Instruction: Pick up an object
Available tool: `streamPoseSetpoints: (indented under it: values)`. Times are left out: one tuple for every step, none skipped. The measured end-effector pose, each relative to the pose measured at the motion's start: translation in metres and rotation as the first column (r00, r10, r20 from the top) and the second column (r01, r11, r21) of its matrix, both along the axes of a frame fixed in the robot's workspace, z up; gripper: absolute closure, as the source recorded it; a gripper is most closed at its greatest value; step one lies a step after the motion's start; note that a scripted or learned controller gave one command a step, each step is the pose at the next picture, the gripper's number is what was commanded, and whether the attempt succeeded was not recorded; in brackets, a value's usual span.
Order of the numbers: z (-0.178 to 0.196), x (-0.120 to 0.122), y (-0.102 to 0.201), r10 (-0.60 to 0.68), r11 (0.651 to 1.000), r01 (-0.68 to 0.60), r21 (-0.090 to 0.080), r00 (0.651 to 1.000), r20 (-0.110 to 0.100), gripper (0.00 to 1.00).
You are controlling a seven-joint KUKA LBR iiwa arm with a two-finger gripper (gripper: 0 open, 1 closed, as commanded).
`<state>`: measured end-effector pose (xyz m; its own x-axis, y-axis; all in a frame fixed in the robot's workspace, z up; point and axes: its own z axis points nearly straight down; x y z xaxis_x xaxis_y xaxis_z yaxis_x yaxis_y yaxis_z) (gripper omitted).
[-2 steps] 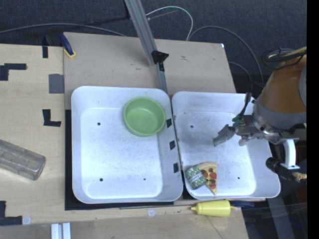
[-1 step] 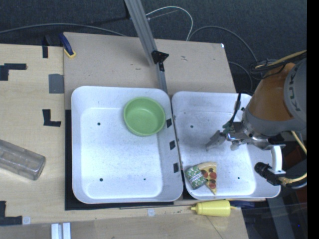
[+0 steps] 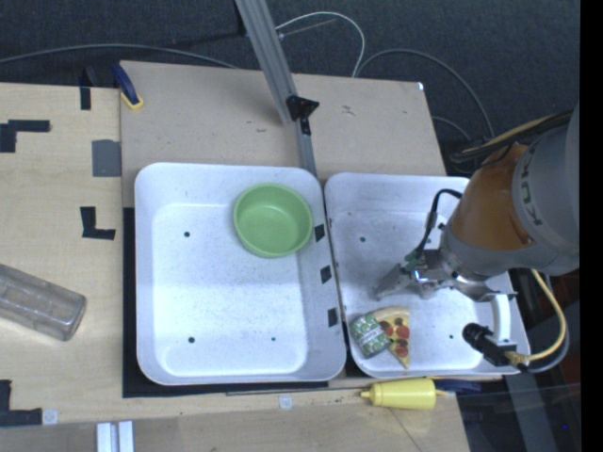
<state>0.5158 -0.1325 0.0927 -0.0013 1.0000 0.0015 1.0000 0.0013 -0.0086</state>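
Grey two-finger gripper [image 3: 388, 288] low over right white bin [image 3: 377, 201], fingers slightly parted, holding nothing. Colourful flat packet [image 3: 382, 332] near front edge. Round green plastic bowl [image 3: 272, 219] at left white bin's [image 3: 170, 252] back edge.

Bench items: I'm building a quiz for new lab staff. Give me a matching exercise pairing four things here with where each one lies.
Things:
1. green bowl
2. pizza slice toy
3. yellow bottle
4. clear plastic container

Places:
A. bench, in front of the right bin
B. left bin, far right corner
C. bench, left of both bins
D. right bin, near left corner

Pairs: 1-B, 2-D, 3-A, 4-C
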Motion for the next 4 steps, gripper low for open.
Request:
streamPoseSetpoints:
  values:
    - [0.013, 0.001, 0.0, 0.001, 1.0, -0.001, 0.0, 1.0, 0.004, 1.0]
    - [0.055, 0.003, -0.002, 0.0, 1.0, 0.0, -0.002, 1.0, 0.011, 1.0]
    - [0.118, 0.004, -0.003, 0.0, 1.0, 0.0, -0.003, 1.0, 0.013, 1.0]
    - [0.124, 0.004, -0.003, 0.0, 1.0, 0.0, -0.001, 1.0, 0.008, 1.0]
